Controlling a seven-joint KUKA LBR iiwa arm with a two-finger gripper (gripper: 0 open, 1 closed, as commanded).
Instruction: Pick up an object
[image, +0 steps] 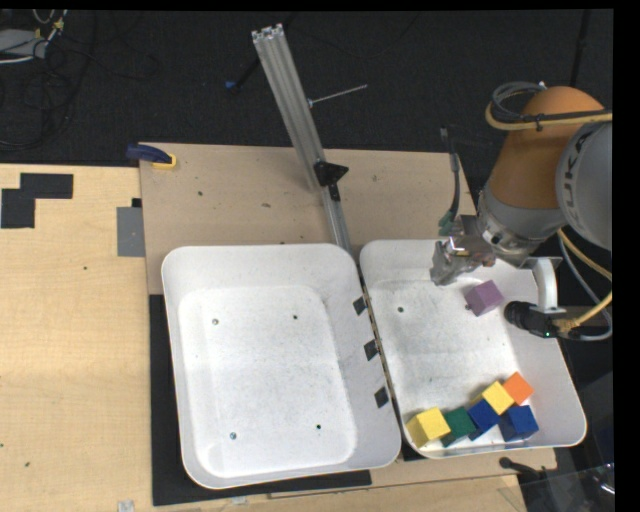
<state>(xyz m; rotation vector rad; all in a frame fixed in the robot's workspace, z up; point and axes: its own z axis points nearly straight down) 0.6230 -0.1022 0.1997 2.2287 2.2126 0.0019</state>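
Observation:
My gripper (447, 268) hangs over the far part of the right bin (430, 335), just left of a purple block (485, 297) that lies on the bin floor. The block sits apart from the gripper, not between its parts. Along the bin's near right corner lies a row of blocks: yellow (431, 425), green (460, 423), a blue one (480, 417), another yellow (498, 398), orange (517, 386) and dark blue (518, 423).
The left bin (265, 365) stands beside the right one, with black clips along the shared edge. A slanted aluminium rail (300, 120) rises behind the bins. The grey arm with its orange band (540, 150) comes in from the right, above the right bin's far corner.

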